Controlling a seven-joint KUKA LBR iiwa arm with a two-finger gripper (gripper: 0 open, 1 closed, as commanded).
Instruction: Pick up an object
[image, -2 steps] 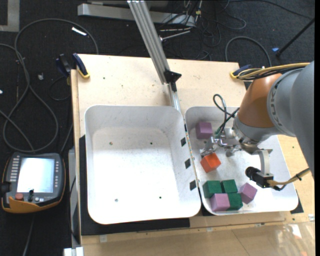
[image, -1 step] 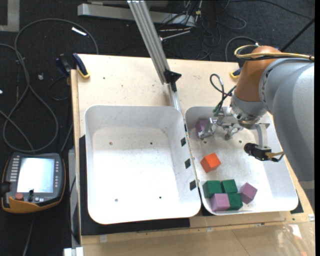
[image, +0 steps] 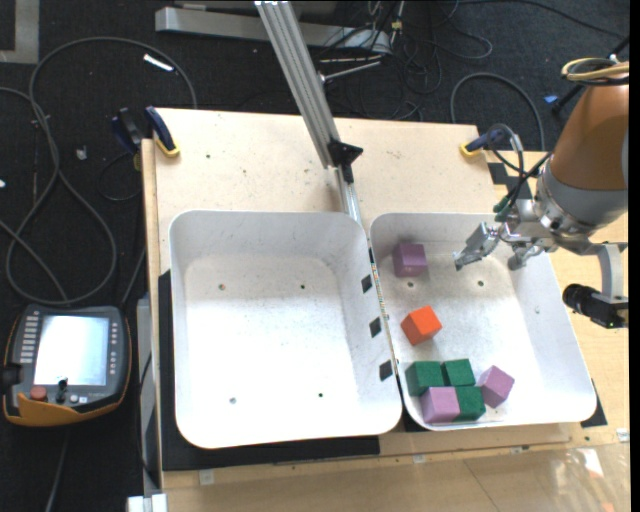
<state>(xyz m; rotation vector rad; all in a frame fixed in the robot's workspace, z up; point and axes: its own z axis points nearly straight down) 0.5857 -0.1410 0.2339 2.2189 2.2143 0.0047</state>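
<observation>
The right bin (image: 560, 330) holds several blocks. A purple block (image: 409, 259) lies near its back left, and an orange block (image: 421, 324) sits toward the middle left. At the front, green blocks (image: 444, 376) are bunched with a purple block (image: 440, 403) and another purple block (image: 496, 385). My gripper (image: 497, 250) hangs over the back of the right bin, right of the purple block and apart from it. Its fingers (image: 472, 254) are open with nothing between them.
The left bin (image: 190, 300) sits beside the right one, with a ridge where their rims meet. A slanted metal bar (image: 305, 85) reaches down to the bins' back edge. Clamps sit at the bench's back corners, and a teach pendant (image: 65, 360) lies at far left.
</observation>
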